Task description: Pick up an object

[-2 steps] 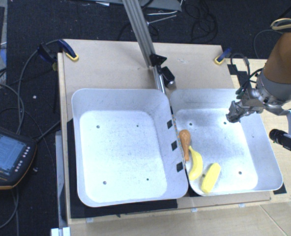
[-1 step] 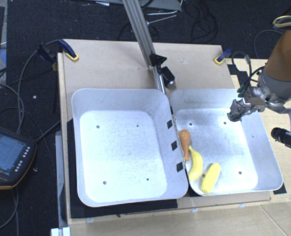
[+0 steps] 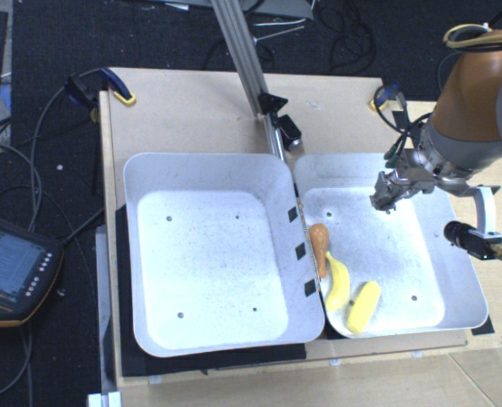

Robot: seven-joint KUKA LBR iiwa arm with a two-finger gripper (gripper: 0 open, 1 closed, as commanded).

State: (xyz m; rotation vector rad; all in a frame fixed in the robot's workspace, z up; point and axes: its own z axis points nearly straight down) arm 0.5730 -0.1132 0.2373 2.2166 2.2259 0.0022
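Two white bins share the table, and the gripper (image 3: 385, 200), jaws unreadable, hangs well apart from the banana (image 3: 339, 285), so a straight descent likely finds nothing.

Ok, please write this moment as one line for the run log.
gripper: over right bin, upper part, holds nothing seen | objects: carrot, banana, yellow block at lower left of right bin | left bin: white
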